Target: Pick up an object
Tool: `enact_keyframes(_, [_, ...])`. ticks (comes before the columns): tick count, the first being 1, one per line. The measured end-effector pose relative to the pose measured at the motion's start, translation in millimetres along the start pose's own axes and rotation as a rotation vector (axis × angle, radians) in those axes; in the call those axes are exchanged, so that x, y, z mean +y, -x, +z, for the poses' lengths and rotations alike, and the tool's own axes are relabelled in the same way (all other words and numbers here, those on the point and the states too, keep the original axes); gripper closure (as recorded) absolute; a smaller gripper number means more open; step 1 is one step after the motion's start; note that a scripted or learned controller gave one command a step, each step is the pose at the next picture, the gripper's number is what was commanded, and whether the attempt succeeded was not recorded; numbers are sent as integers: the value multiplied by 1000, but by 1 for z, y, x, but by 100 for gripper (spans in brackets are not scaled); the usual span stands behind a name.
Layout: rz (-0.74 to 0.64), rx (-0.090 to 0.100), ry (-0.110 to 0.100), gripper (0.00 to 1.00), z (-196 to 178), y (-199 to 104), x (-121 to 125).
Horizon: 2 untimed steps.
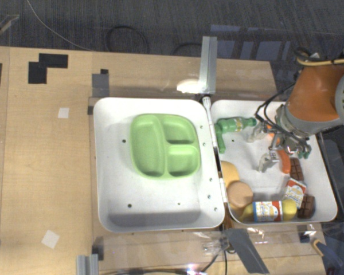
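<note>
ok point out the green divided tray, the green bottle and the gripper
green divided tray (pixel 163 145): camera view, centre divider
green bottle (pixel 232 125): camera view, body
gripper (pixel 275 156): camera view, between fingertips

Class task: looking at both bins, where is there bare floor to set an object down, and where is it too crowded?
Free: left bin floor around the green tray, widest along the near wall. In the right bin, a small bare patch between the green bottle and the gripper. Crowded: its near edge, packed from the round bun to the chocolate bar.

Pale wooden bench (pixel 40 171), dark carpet (pixel 132 10) beyond
</note>
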<state>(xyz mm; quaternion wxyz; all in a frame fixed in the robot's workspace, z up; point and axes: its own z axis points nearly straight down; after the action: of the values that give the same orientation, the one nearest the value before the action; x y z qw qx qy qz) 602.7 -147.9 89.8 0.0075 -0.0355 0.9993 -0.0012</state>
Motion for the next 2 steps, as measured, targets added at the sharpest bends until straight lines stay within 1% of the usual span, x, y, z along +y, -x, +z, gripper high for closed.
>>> enact_keyframes(1, [87,7,2,0,0,-15,0])
enact_keyframes(2, [22,3,1,0,0,-8,-9])
